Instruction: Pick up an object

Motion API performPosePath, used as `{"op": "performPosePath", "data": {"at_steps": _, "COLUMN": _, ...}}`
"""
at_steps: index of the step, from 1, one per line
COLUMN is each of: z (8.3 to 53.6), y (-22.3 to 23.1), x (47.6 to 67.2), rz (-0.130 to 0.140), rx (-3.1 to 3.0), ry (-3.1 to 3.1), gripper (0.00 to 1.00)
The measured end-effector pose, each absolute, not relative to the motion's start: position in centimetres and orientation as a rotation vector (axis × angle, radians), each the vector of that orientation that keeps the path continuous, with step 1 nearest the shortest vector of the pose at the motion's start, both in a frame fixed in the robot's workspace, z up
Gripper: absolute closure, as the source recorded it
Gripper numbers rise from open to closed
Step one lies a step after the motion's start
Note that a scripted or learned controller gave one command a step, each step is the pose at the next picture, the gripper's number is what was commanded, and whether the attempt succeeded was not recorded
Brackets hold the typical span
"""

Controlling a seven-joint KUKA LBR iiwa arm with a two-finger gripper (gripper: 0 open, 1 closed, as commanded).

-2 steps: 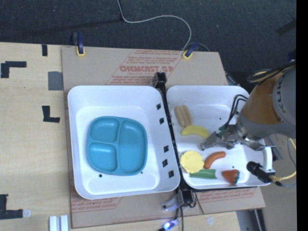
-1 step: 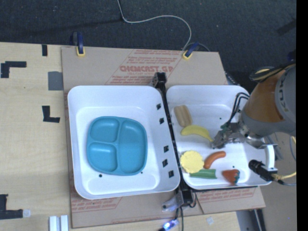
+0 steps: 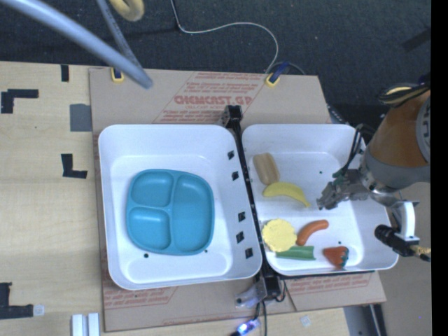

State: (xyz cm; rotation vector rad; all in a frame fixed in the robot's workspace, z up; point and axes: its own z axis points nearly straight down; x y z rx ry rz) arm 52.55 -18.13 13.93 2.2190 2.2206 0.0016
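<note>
End effector hovers low in right bin, empty; finger opening cannot be told. Toy banana lies at its 9 o'clock, near; toy sausage at 7. Suggest: centre over banana, straddle narrow width, descend vertically before closing.

You see the arm reaching in from the frame's right edge, its gripper angled down-left at mid-right.

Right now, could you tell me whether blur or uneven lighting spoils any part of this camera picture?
Camera view: lighting is even on both bins, with soft shadows beside the blue plate and banana; the grey bars at top left are out of focus; the pincer is dark and slightly blurred.
</note>
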Motion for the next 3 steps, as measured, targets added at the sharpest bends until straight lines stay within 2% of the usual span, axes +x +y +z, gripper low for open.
{"op": "performPosePath", "data": {"at_steps": 1, "z": 18.2, "y": -17.9, "x": 53.0, "rz": 0.002, "rx": 2.218, "ry": 2.222, "gripper": 1.00}}
{"op": "performPosePath", "data": {"at_steps": 2, "z": 22.6, "y": -17.7, "x": 52.4, "rz": 0.002, "rx": 2.218, "ry": 2.222, "gripper": 1.00}}
{"op": "performPosePath", "data": {"at_steps": 3, "z": 23.4, "y": -12.1, "x": 51.6, "rz": 0.002, "rx": 2.215, "ry": 2.230, "gripper": 1.00}}
